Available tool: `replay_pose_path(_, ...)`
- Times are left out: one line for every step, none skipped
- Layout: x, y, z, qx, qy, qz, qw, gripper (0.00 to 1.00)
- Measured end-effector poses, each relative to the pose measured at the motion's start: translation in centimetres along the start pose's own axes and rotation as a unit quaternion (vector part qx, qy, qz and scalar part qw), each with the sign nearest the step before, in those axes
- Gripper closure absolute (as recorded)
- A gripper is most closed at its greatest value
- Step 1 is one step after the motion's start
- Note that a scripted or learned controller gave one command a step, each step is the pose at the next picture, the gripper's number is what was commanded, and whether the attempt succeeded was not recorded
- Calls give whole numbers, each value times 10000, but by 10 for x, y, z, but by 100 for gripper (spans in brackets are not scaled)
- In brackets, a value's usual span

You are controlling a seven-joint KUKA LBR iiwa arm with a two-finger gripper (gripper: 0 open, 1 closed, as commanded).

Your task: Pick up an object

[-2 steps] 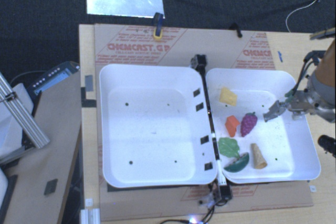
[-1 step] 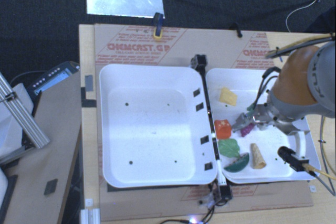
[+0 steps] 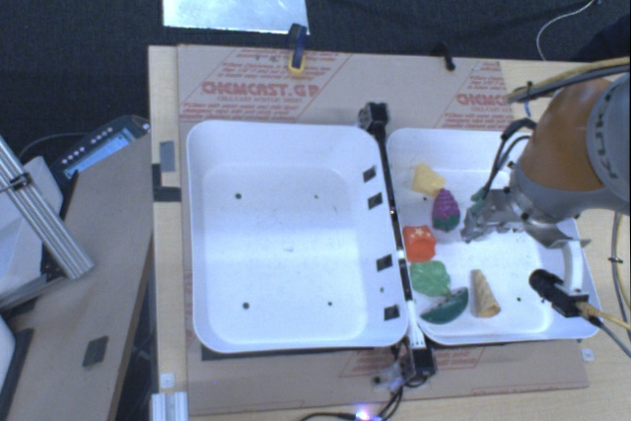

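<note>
In the right bin point(image 3: 513, 325), the arm has its claw point(image 3: 474, 224) low among the objects, just right of a purple piece point(image 3: 446, 209) that looks like a small bunch of grapes. Whether the claw touches that piece or merely sits beside it cannot be told, and whether the claw is open or closed is also too dark and small to judge.

The other objects lie in a loose column along the bin's left side. A yellow piece point(image 3: 427, 179) sits farthest back, just beyond the purple one. Nearer than the purple one is a red and orange block point(image 3: 419, 243), then a green leafy piece point(image 3: 430, 277), and nearest of all a dark green curved piece point(image 3: 446, 308). A tan cone point(image 3: 483, 293) lies to the right of the two green ones, apart from them.

The left bin point(image 3: 286, 237) sits alongside on the surface point(image 3: 256, 79).

As for progress, nothing appears lifted: every object seems to rest on the bin floor. The reach looks done; gripping and raising an object, likely the purple piece, are left.
</note>
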State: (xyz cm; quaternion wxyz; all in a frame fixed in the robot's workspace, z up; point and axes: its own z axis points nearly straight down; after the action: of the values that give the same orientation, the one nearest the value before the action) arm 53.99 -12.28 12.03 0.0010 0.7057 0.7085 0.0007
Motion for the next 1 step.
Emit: replay_pose_path(39, -21, 38, 21, 12, -10, 10000, 100)
